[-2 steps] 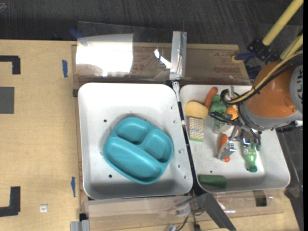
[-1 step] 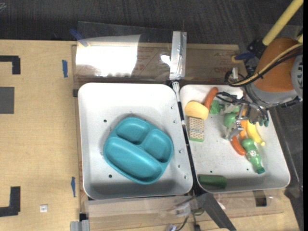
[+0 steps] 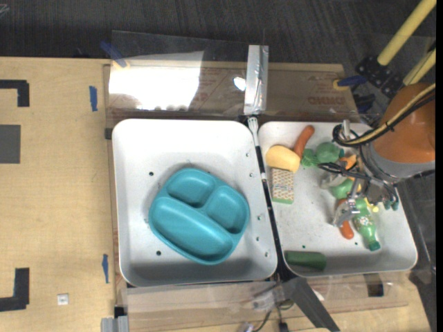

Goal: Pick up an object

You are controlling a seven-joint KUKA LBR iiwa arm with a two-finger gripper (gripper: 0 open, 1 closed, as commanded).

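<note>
Teal plate left, toy clutter right, claw low among the toys.

A teal three-section plastic plate (image 3: pixel 201 214) fills the left white bin (image 3: pixel 131 151). In the right white bin (image 3: pixel 401 251) lie a yellow rounded toy (image 3: pixel 282 158), an orange carrot (image 3: pixel 303 139) and a dark green block (image 3: pixel 306 259); the claw (image 3: pixel 354 203) sits mid-right over green and orange pieces, grip hidden by clutter.

No readable text anywhere. Brown cardboard panel (image 3: pixel 311 92) behind the right bin has faint reddish printing, too blurred to make out letters. Small tan box (image 3: pixel 282 185) in the right bin (image 3: pixel 401 254) carries a fine printed pattern or label, illegible. Bench (image 3: pixel 52 185) at left shows black corner marks (image 3: pixel 19 92), plain shapes, no characters. Tiny white square (image 3: pixel 63 298) near the bench's lower left corner, contents too small to tell. Blue tape strips (image 3: pixel 93 97) are blank.
</note>
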